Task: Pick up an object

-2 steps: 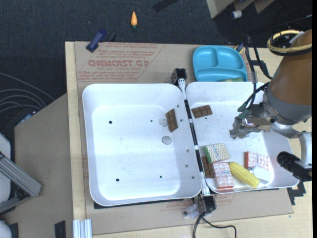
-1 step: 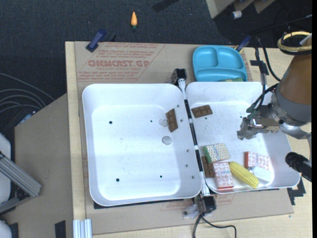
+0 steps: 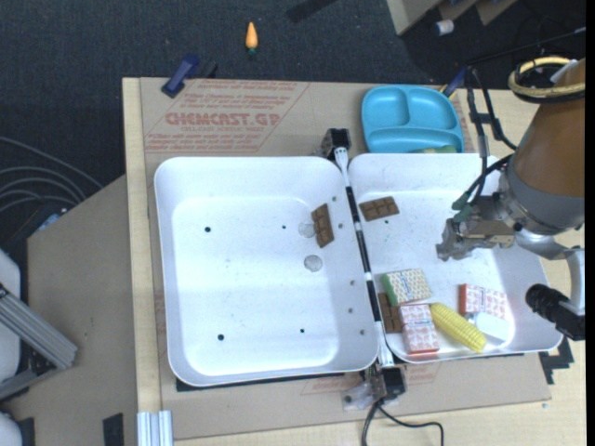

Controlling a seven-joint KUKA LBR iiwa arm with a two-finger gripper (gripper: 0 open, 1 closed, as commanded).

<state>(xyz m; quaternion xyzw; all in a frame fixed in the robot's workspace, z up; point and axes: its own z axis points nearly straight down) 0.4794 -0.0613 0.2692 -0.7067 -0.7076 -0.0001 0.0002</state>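
Overhead, the arm (image 3: pixel 548 170) hangs above the right bin (image 3: pixel 418 179).

The table (image 3: pixel 232 110) carries red printing along its far side, above the left bin. The large line reads roughly "CHEMCAST GP", though the last letters are faint. A line of smaller red type runs above it, and another below it, both too small to read. The small printed packets (image 3: pixel 406 286) in the right bin show coloured patterns, but no legible words.
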